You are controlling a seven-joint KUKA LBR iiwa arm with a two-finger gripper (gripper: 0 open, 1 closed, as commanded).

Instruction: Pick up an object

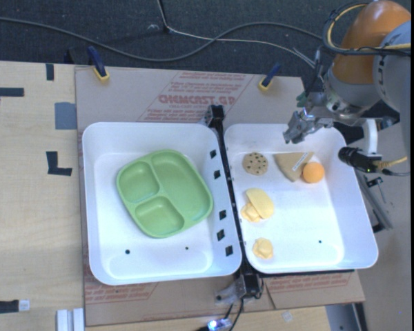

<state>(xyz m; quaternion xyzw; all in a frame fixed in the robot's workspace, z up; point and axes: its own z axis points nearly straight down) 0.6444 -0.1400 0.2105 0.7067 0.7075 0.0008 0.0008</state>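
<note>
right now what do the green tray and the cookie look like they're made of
The green tray looks like moulded plastic: one even pale green, smooth, soft sheen, three rounded compartments. The cookie is probably plastic toy food too: flat tan disc with dark chip spots, though at this size a real one can't be ruled out.

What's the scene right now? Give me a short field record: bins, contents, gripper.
left bin: green divided tray
right bin: cookie, tan wedge, orange ball, two pale yellow pieces
wedge and ball: touching
gripper: over the right bin's far edge, above the wedge, nothing visibly held
fingers: cannot tell
</note>
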